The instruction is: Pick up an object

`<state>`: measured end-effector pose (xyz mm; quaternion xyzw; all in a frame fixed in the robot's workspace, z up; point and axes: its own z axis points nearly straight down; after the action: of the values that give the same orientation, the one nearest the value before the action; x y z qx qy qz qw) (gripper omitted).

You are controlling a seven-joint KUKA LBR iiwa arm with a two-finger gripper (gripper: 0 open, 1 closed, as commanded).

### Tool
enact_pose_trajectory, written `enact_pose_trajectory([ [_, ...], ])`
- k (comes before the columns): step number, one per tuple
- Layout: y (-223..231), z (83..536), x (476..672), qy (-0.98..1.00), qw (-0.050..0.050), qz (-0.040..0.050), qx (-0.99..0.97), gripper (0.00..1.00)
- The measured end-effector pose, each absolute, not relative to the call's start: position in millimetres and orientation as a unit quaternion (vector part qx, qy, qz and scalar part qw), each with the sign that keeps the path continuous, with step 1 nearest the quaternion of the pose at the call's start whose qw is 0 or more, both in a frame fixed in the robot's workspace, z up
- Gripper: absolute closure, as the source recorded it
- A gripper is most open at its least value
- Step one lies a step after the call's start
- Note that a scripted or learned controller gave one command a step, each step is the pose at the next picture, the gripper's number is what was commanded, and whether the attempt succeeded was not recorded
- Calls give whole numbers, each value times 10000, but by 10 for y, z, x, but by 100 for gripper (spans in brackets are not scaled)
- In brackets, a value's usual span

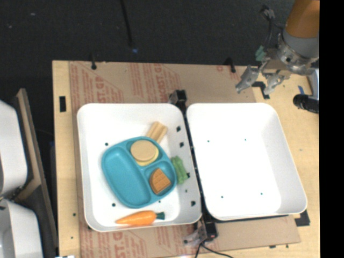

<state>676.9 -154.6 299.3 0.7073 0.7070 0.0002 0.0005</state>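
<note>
1. The bench (70, 144) takes up most of the scene, and the arm (303, 15) comes in at the top right with its gripper (262, 82) hanging over bare board just beyond the far edge of the right bin (279, 198). Nothing sits under it there.

2. The right bin lies directly below and in front of the gripper, and it offers no target. The left bin (86, 208) sits well across to the gripper's far side, and that's where all the candidates are.

3. Biggest item over there is the blue tray (123, 179). It's wide and flat with divided sections, so I'd judge it a poor grab for two fingers.

4. Next come the round biscuit (144, 151) and the brown slice (159, 181), both resting in tray compartments. They look low-lying and hard to pinch.

5. The carrot (137, 217) lies alone at the bin's near wall, the farthest thing from the gripper. It looks the best bet: approach from above and close across its narrow width.

6. The wooden block (157, 130) and the green piece (179, 171) sit against the tray's edge on the side nearer the gripper.

7. The gripper's fingers are spread apart, released, holding nothing.
</note>
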Motion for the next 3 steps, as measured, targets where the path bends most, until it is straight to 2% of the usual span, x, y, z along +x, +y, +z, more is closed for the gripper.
enact_pose_trajectory([
  [1, -1581, 1769, 6306, 7065, -37, -28, 7077, 0],
  [2, -1627, 1049, 6623, 7070, -18, -16, 7072, 0],
  [3, -1520, 1007, 6552, 7071, 1, -2, 7071, 0],
])
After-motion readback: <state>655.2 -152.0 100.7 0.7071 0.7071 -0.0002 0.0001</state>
